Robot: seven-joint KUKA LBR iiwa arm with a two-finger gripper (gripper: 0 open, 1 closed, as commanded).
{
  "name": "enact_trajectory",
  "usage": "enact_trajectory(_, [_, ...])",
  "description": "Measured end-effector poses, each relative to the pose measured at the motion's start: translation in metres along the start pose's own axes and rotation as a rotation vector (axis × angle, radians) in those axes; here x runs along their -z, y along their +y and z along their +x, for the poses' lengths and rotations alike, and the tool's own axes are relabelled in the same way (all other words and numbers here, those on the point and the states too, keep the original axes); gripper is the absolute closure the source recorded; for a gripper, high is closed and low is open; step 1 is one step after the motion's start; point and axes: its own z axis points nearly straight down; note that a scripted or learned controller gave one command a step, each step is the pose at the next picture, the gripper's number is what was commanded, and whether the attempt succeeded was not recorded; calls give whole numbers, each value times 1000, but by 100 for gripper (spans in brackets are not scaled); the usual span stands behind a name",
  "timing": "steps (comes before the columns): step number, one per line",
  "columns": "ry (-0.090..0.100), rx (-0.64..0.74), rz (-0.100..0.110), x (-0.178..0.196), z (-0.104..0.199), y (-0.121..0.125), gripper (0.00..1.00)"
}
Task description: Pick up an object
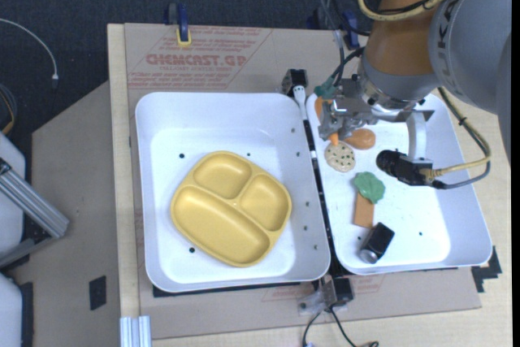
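step: approach; gripper (335, 128) is low over the right bin (455, 244), nothing lifted.
hand state: cannot tell.
targets: cookie (340, 157) and orange piece (361, 138) just beside it.
next move: i judge it needs a centred descent over one item.

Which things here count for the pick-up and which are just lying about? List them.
For the pick:
gripper
cookie
orange piece
green piece
brown block
black block
right bin

Lying about:
yellow divided plate
left bin
blue clamp

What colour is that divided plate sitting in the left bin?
Yellow. The divided plate is a plain pale yellow with no pattern, seen best in the camera view from above.
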Motion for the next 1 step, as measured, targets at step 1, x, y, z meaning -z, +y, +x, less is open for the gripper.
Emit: enact_trajectory(1, [-2,-1,0,-5,58,14,100])
